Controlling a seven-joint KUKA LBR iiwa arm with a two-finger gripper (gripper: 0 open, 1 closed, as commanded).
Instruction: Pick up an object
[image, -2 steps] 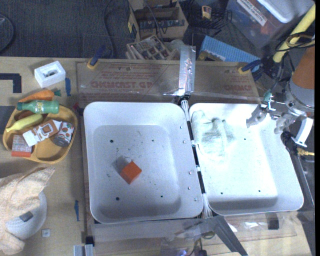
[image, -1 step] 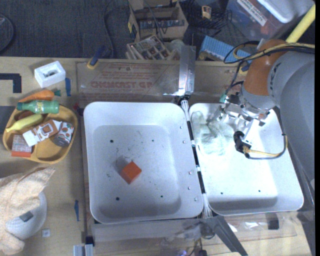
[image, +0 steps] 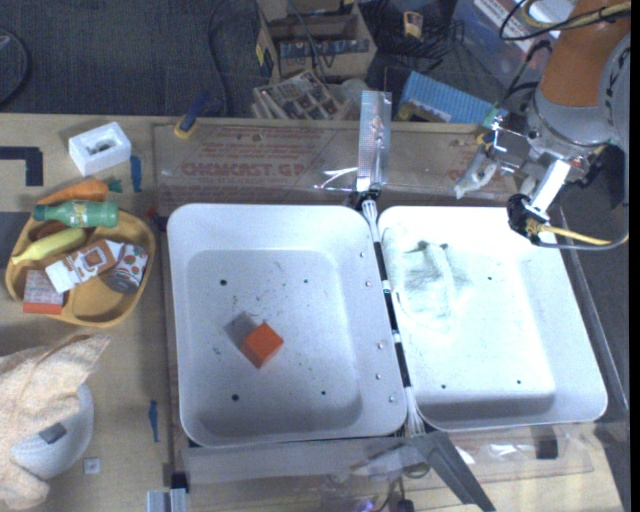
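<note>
A small orange cube (image: 264, 344) lies in the left white bin (image: 200, 250), a little left of the bin's middle, with a grey shadow beside it. The right white bin (image: 560, 340) carries faint grey smudges (image: 430, 275) near its left wall. My gripper (image: 482, 165) hangs at the end of the grey and orange arm, over the bench just beyond the right bin's far edge and well away from the cube. Nothing shows in its grasp.
A wooden bowl (image: 120, 305) of toy food stands left of the bins, with a white box (image: 100, 148) behind it and a cloth (image: 40, 400) in front. An upright clear panel (image: 374, 140) rises behind the seam between the bins. A yellow cable (image: 580, 238) trails from the wrist.
</note>
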